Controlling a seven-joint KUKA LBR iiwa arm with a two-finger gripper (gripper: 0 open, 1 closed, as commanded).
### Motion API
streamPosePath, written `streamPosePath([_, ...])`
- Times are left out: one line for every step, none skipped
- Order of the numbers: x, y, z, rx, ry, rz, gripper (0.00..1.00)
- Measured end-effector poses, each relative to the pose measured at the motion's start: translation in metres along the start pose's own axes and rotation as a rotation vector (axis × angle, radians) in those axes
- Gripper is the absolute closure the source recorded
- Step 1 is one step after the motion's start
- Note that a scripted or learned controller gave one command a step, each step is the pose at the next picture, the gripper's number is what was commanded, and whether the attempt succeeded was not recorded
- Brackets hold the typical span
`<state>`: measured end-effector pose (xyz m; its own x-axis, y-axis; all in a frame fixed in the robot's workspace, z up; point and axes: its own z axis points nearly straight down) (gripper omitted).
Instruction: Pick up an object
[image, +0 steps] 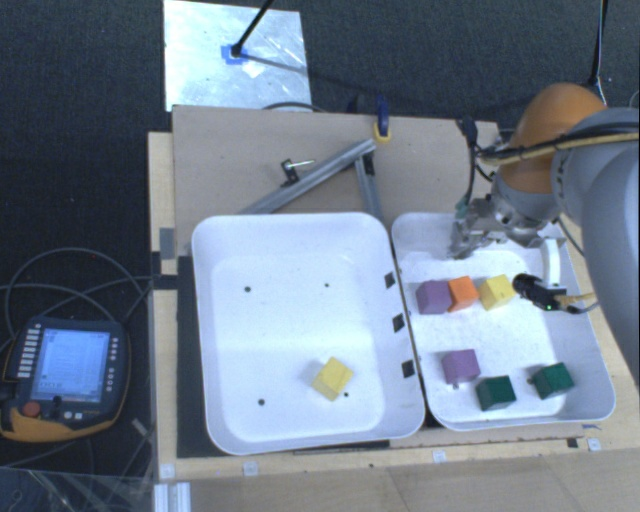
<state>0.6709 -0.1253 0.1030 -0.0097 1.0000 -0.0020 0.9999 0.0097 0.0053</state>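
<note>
Two white bins sit side by side on a bench. The left bin (232, 240) is mostly bare floor, with a single yellow block (332, 378) lying toward its near edge, well clear of every wall. The right bin (590, 395) is more crowded: a purple block (433, 297), an orange block (462, 292) and a second yellow cube (496, 291) form a tight row across its middle, touching or nearly so, while another purple cube (460, 366) and two green blocks (495, 392) (552, 379) lie along the near side, the greens close to the front rim. Open floor remains between the two rows and in the far corner beside the bins' shared wall. The grey arm (600, 190) reaches in from the right, its orange band (548, 135) above the wrist, with the gripper (470, 240) hanging over the right bin's far side, just behind the row of three and nearest the orange block. Whether it is released or clenched cannot be told; nothing is seen in its grasp.
</note>
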Motion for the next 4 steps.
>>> streamPosePath([0.004,0.002,-0.046,-0.002,0.001,0.004,1.0])
streamPosePath([-0.004,-0.002,-0.105,-0.004,0.0,0.007,1.0])
streamPosePath([-0.004,0.0,-0.118,0.001,0.001,0.005,1.0])
streamPosePath([0.04,-0.012,-0.117,0.005,0.003,0.001,1.0])
